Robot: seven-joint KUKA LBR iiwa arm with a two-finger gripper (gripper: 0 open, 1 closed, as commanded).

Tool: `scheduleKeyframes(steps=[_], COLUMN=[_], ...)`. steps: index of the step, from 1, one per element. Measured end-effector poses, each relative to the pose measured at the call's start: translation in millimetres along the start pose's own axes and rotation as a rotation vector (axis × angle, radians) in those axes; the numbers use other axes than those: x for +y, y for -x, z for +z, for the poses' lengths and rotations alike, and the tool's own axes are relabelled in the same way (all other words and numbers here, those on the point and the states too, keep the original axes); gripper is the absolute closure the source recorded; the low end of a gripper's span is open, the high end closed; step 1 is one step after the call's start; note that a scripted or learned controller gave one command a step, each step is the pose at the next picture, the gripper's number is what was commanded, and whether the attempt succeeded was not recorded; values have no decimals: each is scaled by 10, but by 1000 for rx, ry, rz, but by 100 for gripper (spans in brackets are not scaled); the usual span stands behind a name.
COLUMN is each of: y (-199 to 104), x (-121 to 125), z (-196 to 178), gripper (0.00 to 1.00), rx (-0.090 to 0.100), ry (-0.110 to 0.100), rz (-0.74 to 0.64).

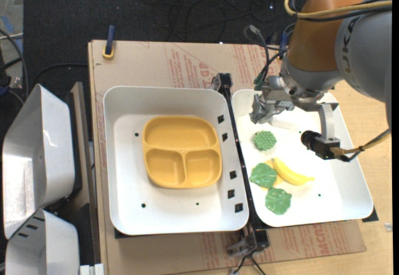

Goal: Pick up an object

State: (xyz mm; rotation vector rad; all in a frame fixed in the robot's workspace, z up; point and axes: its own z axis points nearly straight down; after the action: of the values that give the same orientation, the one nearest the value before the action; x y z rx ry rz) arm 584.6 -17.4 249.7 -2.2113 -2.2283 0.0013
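In the right bin [336, 202] lie a round green textured piece [264, 140], a yellow banana [291, 173], and two green leafy pieces [264, 175] [278, 200]. My gripper [264, 110] hangs over the bin's upper left part, just above the round green piece and apart from it. Nothing shows between its fingers. The grey arm with its orange band reaches in from the upper right.
The left bin [118, 143] holds a yellow divided tray [182, 150]. A black divider with clips [232, 143] runs between the bins. A black camera-like unit [319, 144] with a cable sits over the right bin's right part. White containers [34, 155] stand at far left.
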Motion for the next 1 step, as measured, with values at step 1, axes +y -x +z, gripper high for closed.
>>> scheduleKeyframes(steps=[1], y=[-466], x=[87], z=[-30], gripper=[100], rx=[0], ry=[4], rz=[0])
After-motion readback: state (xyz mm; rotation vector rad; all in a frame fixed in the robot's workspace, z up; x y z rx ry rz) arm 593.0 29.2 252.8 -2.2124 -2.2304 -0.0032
